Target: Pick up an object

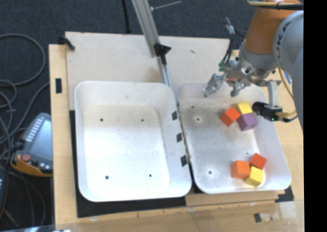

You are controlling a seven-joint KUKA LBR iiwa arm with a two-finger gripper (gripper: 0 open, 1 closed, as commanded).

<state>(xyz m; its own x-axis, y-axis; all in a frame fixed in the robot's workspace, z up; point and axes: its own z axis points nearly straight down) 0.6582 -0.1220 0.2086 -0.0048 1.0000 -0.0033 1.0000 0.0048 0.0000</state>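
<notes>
A: Hovering near the far rim of the right bin (202, 123): gripper (224, 87), two fingers spread apart, nothing between them. Grey arm (286, 37) with orange band reaching in from the right.

B: Nearest targets?

A: Just below and to the right of the fingertips, a tight cluster: orange cube (230, 116), yellow cube (244, 108), purple cube (248, 121), all touching or nearly so. Well beyond, by the bin's near right corner, a second cluster: orange block (240, 168), smaller red-orange cube (258, 161), yellow block (255, 176), also pressed together.

B: Best approach?

A: Likely the orange cube of the near cluster, since its left faces stand free. Worth turning the fingers to close across those open sides, not into the purple and yellow neighbours; otherwise a risk of shoving the group apart.

B: Room to move?

A: Open floor to the left of the gripper, across the bin's middle. Far rim close behind the fingers, so little slack there. Left bin (82, 139) beyond the divider, holding no blocks. Slanted metal pole (145, 16) up and left, well apart.
</notes>
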